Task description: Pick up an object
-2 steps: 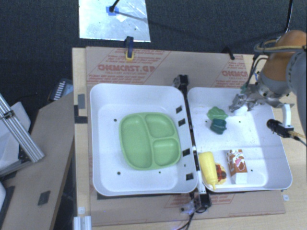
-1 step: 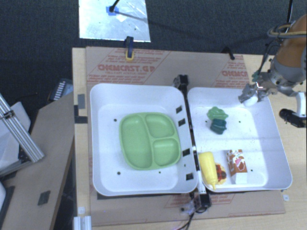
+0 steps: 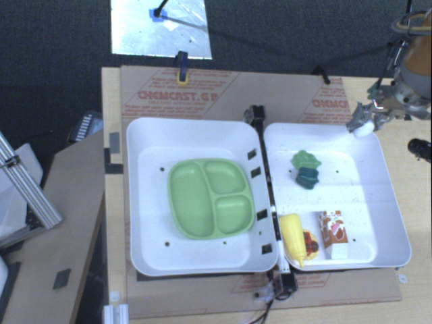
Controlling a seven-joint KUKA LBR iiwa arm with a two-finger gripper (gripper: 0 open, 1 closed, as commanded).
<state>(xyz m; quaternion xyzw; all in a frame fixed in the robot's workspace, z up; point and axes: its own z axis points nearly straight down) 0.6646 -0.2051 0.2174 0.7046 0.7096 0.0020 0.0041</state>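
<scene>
A grey arm enters from the right edge of the overhead view, its gripper (image 3: 362, 122) hanging over the far right corner of the right bin (image 3: 388, 181); whether its fingers are spread or closed cannot be told from here, and nothing is seen between them.

In the right bin, a light green leafy toy (image 3: 306, 159) lies toward the far middle, touching a darker teal piece (image 3: 307, 176) just in front of it. Both sit well apart from the gripper, with bare white floor between.

Along the bin's near wall, a yellow bottle-shaped object (image 3: 291, 235) rests against the left side by the divider, a small red and yellow item (image 3: 310, 244) pressed beside it. A red and white carton (image 3: 333, 232) lies flat just to their right.

The left bin (image 3: 145, 201) carries a pale green divided tray (image 3: 209, 198), three compartments, set at a slight angle near its centre.

Black clips (image 3: 256, 174) line the seam between the bins. Both bins sit on a brown cardboard sheet (image 3: 223, 90), printed in red, with a yellow and black clamp (image 3: 182, 68) at its far edge.
</scene>
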